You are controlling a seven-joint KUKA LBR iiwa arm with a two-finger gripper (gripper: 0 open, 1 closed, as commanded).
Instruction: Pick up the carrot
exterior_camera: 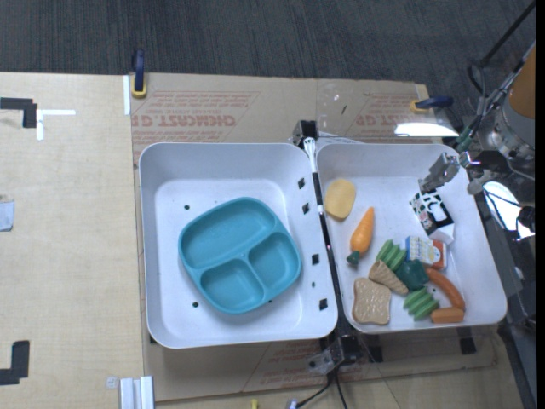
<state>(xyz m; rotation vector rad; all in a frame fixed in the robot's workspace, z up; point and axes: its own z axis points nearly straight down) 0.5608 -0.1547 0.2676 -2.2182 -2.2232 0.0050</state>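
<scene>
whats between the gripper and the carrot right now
In the camera view, only bare white floor of the right bin lies between the gripper and the carrot; the black-and-white packet sits just below that line.

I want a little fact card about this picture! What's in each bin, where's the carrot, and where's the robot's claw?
left bin: a teal divided plate
right bin: play food
carrot: left part of the right bin, lying free, orange with a green end
near the carrot: a yellow piece above it, a toast slice below it
claw: over the right bin's upper right, apart from the carrot
carrot picked up: not yet
</scene>
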